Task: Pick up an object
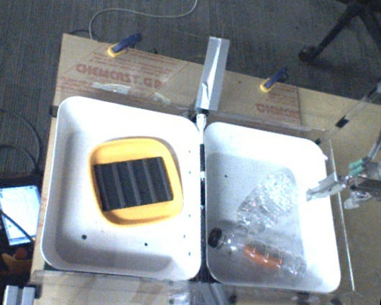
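The gripper [324, 190] hovers at the right bin's [279, 148] right rim, approaching; finger state unclear. Next: descend onto the clear plastic bottle [260, 252].

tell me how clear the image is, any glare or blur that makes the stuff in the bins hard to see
Camera view: soft overall and slightly grainy. The yellow tray with black ridges in the left bin reads clearly. The clear plastic bottles in the right bin nearly blend into the bright white floor, their edges hard to trace. The gripper at the right bin's rim is blurred.
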`<state>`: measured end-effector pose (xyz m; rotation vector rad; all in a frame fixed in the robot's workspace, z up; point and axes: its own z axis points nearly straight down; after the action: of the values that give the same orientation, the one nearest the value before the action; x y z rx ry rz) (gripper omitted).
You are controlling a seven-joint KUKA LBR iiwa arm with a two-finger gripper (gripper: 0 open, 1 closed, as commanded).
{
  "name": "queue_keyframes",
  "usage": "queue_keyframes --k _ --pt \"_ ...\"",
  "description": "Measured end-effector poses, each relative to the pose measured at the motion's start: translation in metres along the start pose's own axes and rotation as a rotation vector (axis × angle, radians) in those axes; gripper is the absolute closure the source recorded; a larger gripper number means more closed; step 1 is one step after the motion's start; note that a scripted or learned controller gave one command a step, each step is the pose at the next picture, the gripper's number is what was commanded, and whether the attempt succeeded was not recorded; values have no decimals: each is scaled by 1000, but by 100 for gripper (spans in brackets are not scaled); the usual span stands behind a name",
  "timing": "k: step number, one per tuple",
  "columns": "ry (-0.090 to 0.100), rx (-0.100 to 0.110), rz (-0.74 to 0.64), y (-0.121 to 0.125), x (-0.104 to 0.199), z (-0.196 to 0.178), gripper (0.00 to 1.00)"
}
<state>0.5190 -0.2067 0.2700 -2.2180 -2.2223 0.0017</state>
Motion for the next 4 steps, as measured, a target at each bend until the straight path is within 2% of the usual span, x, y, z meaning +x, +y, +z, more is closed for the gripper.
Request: queue_keyframes --k 1,2,3,4 --pt "1 2 -1 18 77 147 0" --pt "-6 -16 -21 15 85 178 0" --pt "0 0 -48 -35 76 158 0" --pt "0 -2 -127 27 54 146 0"
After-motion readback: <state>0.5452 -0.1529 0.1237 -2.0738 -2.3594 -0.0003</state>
